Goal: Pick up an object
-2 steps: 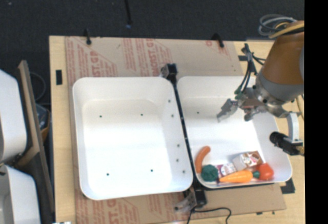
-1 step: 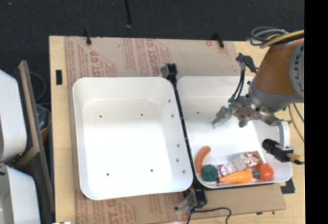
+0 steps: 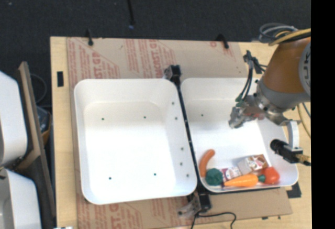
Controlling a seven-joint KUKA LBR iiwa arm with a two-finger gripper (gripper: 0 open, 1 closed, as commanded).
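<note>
Dark floor lies all around a brown bench (image 3: 131,55) with two white bins on it, and the left bin (image 3: 84,118) has nothing for the arm to grab. Down at the near edge of the right bin (image 3: 209,91) the toys sit bunched together: an orange sausage (image 3: 207,159), a green lump (image 3: 213,175), a small box (image 3: 245,165), a carrot (image 3: 242,181) and a red ball (image 3: 270,175). The gripper (image 3: 239,116) hangs over the bare middle of that bin, well apart from the toys and holding nothing I can see; how wide it is, I cannot tell.
</note>
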